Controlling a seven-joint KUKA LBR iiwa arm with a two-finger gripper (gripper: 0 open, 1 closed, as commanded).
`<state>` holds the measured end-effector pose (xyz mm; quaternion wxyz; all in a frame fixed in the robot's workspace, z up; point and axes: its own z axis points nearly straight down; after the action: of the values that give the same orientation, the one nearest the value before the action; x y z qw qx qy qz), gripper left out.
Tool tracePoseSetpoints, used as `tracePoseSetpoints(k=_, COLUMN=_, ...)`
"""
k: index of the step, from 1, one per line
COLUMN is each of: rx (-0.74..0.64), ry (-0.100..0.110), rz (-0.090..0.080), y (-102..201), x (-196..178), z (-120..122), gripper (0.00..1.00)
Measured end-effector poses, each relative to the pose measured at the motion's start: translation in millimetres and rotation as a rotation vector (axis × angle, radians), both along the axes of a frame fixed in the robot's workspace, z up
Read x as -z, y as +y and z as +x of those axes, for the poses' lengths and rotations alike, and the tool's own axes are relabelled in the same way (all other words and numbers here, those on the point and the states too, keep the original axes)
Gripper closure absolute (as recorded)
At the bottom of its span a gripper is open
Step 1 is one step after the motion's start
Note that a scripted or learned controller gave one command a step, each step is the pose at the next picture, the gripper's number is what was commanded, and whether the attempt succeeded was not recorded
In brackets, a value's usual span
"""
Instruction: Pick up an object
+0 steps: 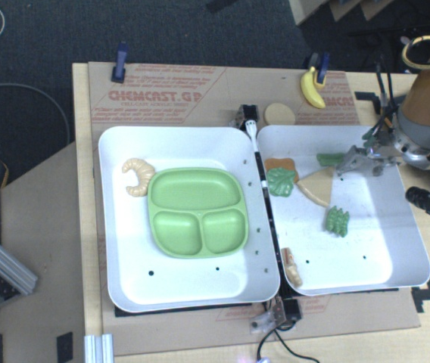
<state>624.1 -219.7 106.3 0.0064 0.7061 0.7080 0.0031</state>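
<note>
Over the right bin [397,267], toward its far right corner, hovers the hand [353,162], reaching in from the right. Cannot tell from this slant how the hand is set; nothing visibly caught in it. Judged as the approach step: positioned above the bin, not yet down on anything. Within reach: a small dark-green piece [329,159] just beside the hand, a tan wedge [315,187] nearer the bin's middle, a green leafy piece [281,181] touching an orange-brown slab [279,165] at the left wall, a green lumpy piece [338,221] further forward, and a pale pastry-like piece [291,268] at the near left corner. Next likely needed: a descent squarely over one piece, probably the nearby dark-green one. Printed in red on the brown board [162,89] covering the table: "CHEMCAST", the smaller lines too faint to read.
</note>
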Motion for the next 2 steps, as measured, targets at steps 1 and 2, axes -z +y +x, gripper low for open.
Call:
tracePoseSetpoints(k=1, rx=-0.004, ry=-0.018, rz=-0.004, y=-3.9, x=9.5, z=-38.5, gripper=0.0)
tracePoseSetpoints(k=2, rx=0.006, ry=-0.006, rz=-0.009, y=26.6, x=13.2, z=-100.9, gripper=0.0)
